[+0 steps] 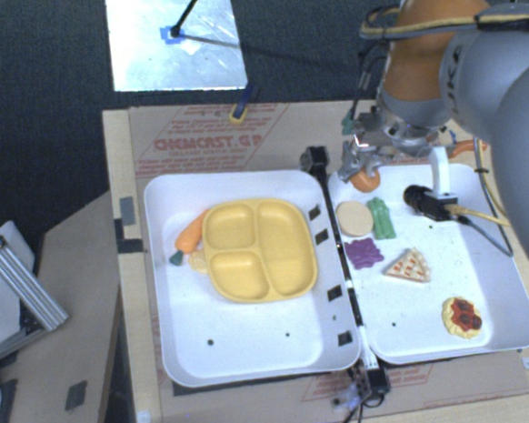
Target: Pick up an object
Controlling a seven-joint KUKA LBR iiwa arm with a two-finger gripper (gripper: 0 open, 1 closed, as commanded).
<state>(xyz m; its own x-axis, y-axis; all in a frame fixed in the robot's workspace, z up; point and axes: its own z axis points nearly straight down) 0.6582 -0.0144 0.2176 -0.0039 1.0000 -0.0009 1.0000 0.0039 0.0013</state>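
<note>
Since the hand [359,164] sits over the small round orange toy [366,181] by the right white bin's [500,311] wall, you risk a wall-blocked miss; I cannot tell its grip state.

carrot [190,234] partly under yellow tray [257,249]

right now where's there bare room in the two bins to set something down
Left bin: the near strip in front of the yellow tray is bare. Right bin: bare floor between the pizza slice and the near wall, left of the small pizza. Crowded: the right bin's far end, where the tool sits by the cookie and green piece.
</note>
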